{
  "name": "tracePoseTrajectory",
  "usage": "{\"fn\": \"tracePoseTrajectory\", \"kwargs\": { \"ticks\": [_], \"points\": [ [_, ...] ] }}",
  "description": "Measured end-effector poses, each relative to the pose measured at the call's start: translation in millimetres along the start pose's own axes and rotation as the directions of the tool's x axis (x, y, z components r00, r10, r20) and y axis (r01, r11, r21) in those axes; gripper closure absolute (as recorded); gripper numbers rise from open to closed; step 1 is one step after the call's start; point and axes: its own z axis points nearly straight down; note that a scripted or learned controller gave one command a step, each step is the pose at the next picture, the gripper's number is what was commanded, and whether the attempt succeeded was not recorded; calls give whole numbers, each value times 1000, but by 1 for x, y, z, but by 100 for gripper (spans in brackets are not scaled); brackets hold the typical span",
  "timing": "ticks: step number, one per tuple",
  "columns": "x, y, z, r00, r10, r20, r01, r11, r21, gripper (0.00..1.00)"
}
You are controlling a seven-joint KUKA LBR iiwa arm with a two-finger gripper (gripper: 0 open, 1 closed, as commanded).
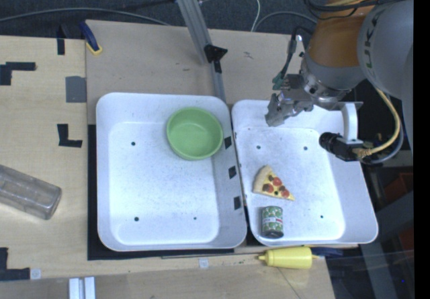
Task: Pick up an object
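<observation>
The gripper [277,116], finger state untellable, is being hung at the right bin's [349,227] eleven o'clock; pizza [272,185] and can [272,221], close together, are risking a nudged miss

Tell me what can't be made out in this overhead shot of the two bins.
- Tool, camera view: seen from above, too blurred to tell open from shut.
- Small green printed can in the right white plastic bin: label too small to read.
- Clear plastic cylinder on the bench: left end cut off by the picture's edge.
</observation>
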Motion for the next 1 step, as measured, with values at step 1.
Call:
{"fn": "tracePoseTrajectory", "kwargs": {
  "ticks": [1],
  "points": [
    [43, 18, 15, 1000, 2, 1, -2, 1000, 1, 100]
  ]
}}
